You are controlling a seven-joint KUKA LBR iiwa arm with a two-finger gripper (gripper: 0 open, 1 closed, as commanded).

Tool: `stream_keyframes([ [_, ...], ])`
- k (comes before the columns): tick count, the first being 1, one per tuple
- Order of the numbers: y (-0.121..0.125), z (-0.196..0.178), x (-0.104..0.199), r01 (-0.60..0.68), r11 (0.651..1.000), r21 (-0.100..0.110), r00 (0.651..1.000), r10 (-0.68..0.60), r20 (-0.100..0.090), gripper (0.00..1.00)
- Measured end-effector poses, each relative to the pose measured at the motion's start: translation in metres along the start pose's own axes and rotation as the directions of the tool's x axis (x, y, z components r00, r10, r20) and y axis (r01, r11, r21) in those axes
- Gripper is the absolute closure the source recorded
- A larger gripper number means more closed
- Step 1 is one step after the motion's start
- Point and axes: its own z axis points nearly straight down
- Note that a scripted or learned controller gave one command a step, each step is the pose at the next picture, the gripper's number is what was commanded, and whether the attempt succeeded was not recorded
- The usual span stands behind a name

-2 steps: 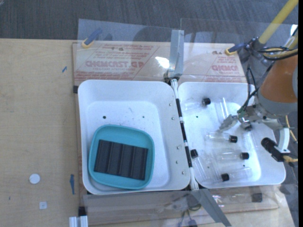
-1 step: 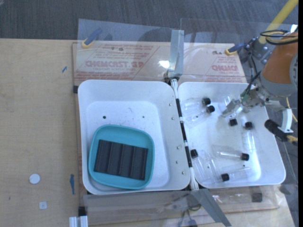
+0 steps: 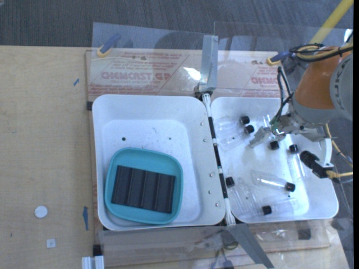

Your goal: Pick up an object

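Vials: bunch of clear little tubes with black caps scattered round the right bin (image 3: pixel 328 206), pretty hard to make out against the white. The one I'd call the target is the capped vial (image 3: pixel 273 144) sitting just below the tool tip.

Tool: the tool (image 3: pixel 268 133) is low over the upper middle of the right bin, hanging off the grey arm (image 3: pixel 320 88) with the orange band. Honestly can't tell if it's spread or pinched from this angle, and nothing visibly sits in it.

Target vs tool: capped vial is just beside the tip, toward the near side of the bin. Two more caps (image 3: pixel 245 120) lie a little up and left, another cap (image 3: pixel 293 148) off to the right.

Doing it well: my guess is it's lining up for a descent. I'd centre over the tube body rather than the cap, square across its long axis, and go slow since round glassy stuff tends to roll away. Neighbours are close, so a wide approach might nudge them.

Further out: a longer vial (image 3: pixel 275 181) lies lower in the bin, plus one near the front edge (image 3: pixel 267 209).

Left bin: the left bin (image 3: pixel 112 111) holds a teal tray (image 3: pixel 145 185) with a dark ribbed block in it, well apart from the action.

Worktop: tan worktop (image 3: pixel 39 122) all round.
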Motion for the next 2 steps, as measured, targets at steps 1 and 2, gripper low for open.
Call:
stream_keyframes([
  [1,0.054,0.002,-0.005,0.031,1.0,0.005,1.0,-0.031,0.003,0.0],
  [2,0.057,-0.009,-0.004,0.034,0.999,0.0,0.999,-0.034,0.006,1.0],
])
